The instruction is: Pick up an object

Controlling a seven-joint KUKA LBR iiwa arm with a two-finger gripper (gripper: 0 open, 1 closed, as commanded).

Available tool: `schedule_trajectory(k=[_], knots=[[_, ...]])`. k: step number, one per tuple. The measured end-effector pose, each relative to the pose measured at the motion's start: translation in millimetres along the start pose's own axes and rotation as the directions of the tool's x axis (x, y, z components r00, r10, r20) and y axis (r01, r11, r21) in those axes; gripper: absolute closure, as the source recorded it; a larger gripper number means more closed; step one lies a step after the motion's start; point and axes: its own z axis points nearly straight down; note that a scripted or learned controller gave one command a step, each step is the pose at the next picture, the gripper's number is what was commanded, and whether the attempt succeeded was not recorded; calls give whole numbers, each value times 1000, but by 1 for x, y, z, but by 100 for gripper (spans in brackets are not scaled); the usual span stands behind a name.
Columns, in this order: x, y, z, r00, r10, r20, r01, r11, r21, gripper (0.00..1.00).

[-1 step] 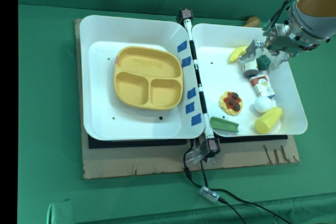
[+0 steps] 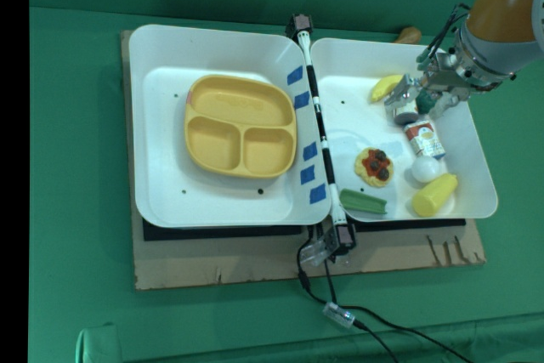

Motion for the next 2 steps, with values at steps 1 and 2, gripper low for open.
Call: schedule_trajectory(k=[1,2], knots=[[-15,18,80,1000,-1,7,1,1000,-23,0],[-52,70,95,1000,-1,2,1,1000,-9,0]])
